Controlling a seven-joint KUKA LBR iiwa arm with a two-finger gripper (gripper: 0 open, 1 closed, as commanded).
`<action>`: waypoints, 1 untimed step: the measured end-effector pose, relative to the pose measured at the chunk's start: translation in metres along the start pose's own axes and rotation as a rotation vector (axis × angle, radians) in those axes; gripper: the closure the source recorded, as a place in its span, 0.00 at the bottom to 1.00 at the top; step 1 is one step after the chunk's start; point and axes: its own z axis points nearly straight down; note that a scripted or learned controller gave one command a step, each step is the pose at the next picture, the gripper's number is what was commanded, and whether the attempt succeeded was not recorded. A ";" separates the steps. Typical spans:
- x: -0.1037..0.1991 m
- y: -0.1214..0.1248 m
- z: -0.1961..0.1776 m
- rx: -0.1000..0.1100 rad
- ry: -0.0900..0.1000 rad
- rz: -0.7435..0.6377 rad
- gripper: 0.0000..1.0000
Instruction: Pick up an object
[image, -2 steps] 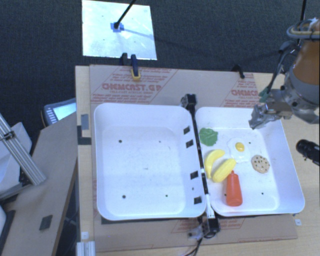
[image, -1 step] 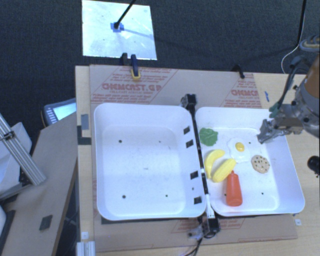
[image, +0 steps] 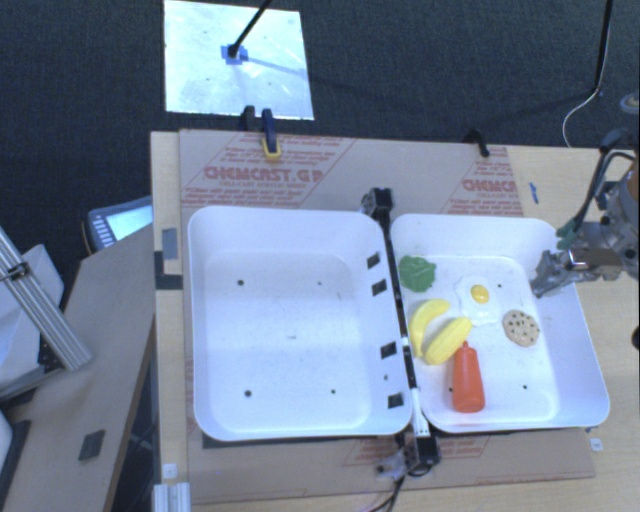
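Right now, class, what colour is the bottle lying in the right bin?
Orange-red bottle, clearest in the camera view.

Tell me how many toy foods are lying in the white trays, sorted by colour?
All lie in the right tray.
Green: 1, the leafy piece.
Yellow: 1, the banana.
White with a yellow middle: 1, the fried egg.
Tan: 1, the cookie.
Orange-red: 1, the bottle.
Total: 5
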 end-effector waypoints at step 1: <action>0.006 0.000 0.014 0.000 0.001 -0.004 1.00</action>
